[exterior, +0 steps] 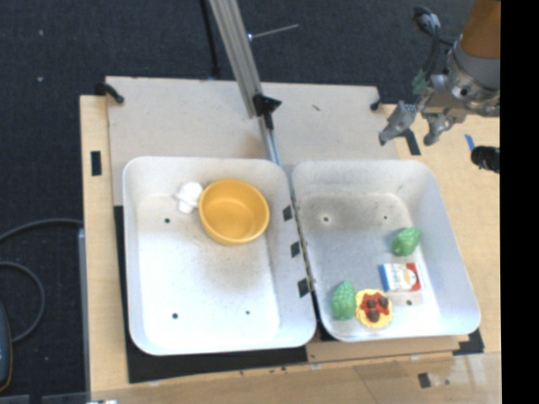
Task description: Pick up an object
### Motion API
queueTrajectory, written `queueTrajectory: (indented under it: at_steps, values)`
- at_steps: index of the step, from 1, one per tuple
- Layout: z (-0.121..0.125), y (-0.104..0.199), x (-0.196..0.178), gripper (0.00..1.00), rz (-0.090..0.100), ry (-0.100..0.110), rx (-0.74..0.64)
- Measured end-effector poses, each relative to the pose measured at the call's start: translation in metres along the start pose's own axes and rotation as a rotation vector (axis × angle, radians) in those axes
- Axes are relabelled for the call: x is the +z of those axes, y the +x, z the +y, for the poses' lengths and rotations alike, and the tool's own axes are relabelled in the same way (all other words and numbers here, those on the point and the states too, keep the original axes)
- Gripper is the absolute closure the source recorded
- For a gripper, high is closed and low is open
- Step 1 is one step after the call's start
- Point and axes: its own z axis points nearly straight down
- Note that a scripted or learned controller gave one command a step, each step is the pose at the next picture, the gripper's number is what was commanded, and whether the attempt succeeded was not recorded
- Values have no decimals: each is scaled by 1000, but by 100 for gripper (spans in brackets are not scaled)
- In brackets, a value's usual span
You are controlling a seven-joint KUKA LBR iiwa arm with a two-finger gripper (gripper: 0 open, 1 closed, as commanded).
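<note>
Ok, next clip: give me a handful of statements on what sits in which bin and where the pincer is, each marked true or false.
1. The yellow bowl sits in the left bin. True.
2. A small white object lies against the bowl's left side. True.
3. The pincer is down inside the right bin, clamped on a green item. False: it is beyond the bin's far right corner, open, with nothing between its fingers.
4. The right bin holds two green items, a small carton and a little yellow plate with red pieces. True.
5. The bowl is stacked on the carton. False: they lie in different bins.
</note>
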Motion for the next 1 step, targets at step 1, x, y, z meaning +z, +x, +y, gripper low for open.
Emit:
queueTrajectory:
  at_steps: [1]
  values:
    - [0, -1, 0, 0, -2, 1, 0]
